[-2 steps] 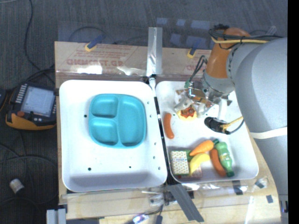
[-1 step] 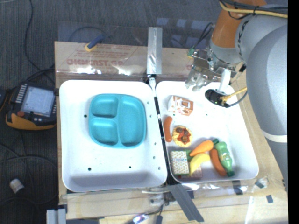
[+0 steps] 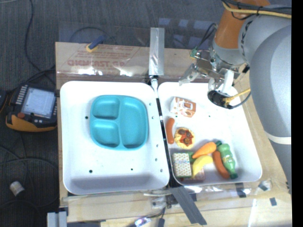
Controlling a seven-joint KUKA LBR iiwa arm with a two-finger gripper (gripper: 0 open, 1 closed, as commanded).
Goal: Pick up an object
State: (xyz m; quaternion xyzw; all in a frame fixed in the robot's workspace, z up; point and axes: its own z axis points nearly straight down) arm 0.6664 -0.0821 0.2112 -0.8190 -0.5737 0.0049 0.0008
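Presently: arm, grey with orange band, enters from the right; claw is above the far rim of the right bin, toward that bin's far-left corner; released or clenched: cannot tell from this view.

Candidate objects all lie on the floor of the right bin, apart from the claw:
- white-and-orange packet, far-left part of the bin, nearest the claw;
- red sausage, lengthwise along the left wall;
- small round pizza, just beside the sausage on its right;
- carrot, tilted, near the bin's middle;
- yellow banana, touching the carrot on its near side;
- checked cracker box, near-left corner, against the banana;
- green bottle, near-right area, lying on its side;
- orange-red piece, touching the bottle along its left side; identity unclear.

Left bin: a teal divided plate, three compartments, lies roughly central, flat on the floor of the bin.

Both bins sit side by side on the brown surface; a silver tape strip runs from the far edge to the seam between the bins; a small blue-and-yellow item lies at the far edge of the surface; a handheld pendant with screen lies on the carpet to the left.
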